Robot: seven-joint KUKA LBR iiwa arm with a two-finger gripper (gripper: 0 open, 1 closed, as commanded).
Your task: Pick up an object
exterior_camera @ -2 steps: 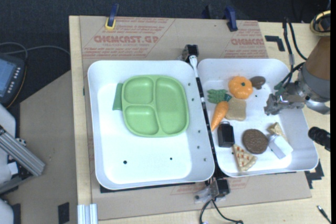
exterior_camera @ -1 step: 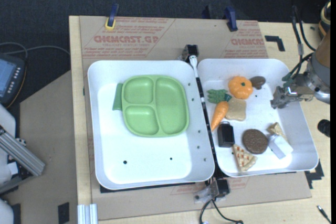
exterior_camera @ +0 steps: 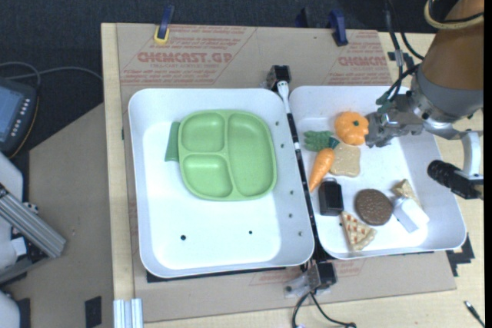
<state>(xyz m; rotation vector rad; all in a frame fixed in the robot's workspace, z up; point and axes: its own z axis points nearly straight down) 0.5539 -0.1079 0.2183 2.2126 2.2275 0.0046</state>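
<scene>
White plastic bins sit side by side on the brown tabletop (exterior_camera: pixel 231 50), which is printed with red lettering.

Nearest the camera, in the right bin (exterior_camera: pixel 442 230), a pizza slice (exterior_camera: pixel 357 231) lies by the front rim. Just behind it is a round brown cookie (exterior_camera: pixel 374 207), with a black block (exterior_camera: pixel 331 197) to its left and a small white-and-tan piece (exterior_camera: pixel 408 207) to its right; what that piece is cannot be told.

Farther back, a carrot (exterior_camera: pixel 320 167) lies aslant near the bin's left wall, its tip toward the front. A slice of bread (exterior_camera: pixel 347 160) lies beside it, touching it or nearly so. Behind the carrot is a green leafy piece (exterior_camera: pixel 319 140), and just right of that an orange fruit (exterior_camera: pixel 351 127), the likely thing to be picked.

The tool (exterior_camera: pixel 382 128) is low over the right bin, right beside the orange fruit at its right side. Whether its jaws are wide or narrow cannot be told, and no object is seen between them. The grey arm (exterior_camera: pixel 450 100) with its orange band rises from it toward the right.

In the left bin (exterior_camera: pixel 154 234) a green divided plate (exterior_camera: pixel 227 154) with three compartments lies toward the back, and a darker green piece (exterior_camera: pixel 172 142) sticks out from under its left edge.

At the tabletop's far edge are a clamp with a yellow tip (exterior_camera: pixel 163 28) and a blue clamp (exterior_camera: pixel 337 27).
</scene>
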